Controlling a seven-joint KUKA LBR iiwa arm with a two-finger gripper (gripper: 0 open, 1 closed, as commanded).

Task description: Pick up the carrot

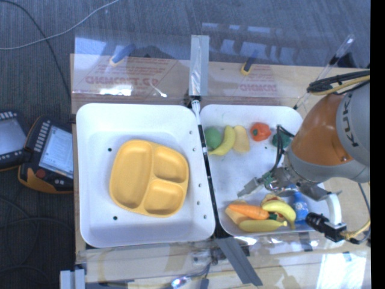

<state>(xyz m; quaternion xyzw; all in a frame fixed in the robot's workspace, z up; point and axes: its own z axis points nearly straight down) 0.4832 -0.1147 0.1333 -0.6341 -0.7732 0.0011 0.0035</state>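
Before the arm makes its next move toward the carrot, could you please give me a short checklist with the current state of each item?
1. Carrot in view, at the right bin's near edge: ok.
2. Carrot free of neighbours: not ok; a banana and other yellow toys crowd it.
3. Gripper over the right bin: ok.
4. Gripper directly above the carrot: not ok; it sits up and right of it.
5. Carrot between the fingers: not ok.
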